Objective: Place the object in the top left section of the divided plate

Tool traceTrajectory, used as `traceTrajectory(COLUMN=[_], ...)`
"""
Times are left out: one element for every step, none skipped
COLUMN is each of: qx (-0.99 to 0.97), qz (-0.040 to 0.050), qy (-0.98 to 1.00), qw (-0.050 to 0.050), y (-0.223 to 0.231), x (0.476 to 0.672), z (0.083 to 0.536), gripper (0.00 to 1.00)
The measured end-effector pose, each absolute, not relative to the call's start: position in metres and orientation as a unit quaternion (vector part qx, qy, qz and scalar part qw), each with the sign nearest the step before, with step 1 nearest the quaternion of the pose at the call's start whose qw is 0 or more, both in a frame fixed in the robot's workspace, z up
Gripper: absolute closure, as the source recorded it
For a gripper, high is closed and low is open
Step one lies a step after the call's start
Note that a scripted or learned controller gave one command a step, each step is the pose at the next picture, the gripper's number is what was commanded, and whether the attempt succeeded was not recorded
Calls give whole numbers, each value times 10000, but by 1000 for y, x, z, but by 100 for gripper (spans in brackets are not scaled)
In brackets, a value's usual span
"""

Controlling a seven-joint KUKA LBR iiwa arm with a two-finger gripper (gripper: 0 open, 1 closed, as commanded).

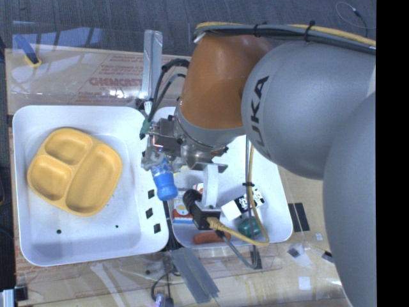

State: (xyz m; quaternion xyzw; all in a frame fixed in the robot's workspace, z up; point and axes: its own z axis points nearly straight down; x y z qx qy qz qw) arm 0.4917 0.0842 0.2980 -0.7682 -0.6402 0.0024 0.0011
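The yellow divided plate (74,170) lies in the left bin (38,242), toward its upper left, with nothing in its three sections. My gripper (158,163) hangs over the rim between the two bins, right of the plate. A small blue bottle (165,185) with a clear upper part sticks out below the fingers, which look shut on it. The large grey arm with its orange band covers most of the right bin.
The right bin (281,217) holds a red item (206,238), a green item (250,226), a small black-and-white box (246,203) and a colourful carton (182,215). A printed sheet (96,78) lies behind the bins.
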Motion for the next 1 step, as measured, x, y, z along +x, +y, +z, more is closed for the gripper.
traceTrajectory(qx=[-8031], qz=[23], qy=[-5958], qw=[7], y=[166], x=[501], z=[287], gripper=[100])
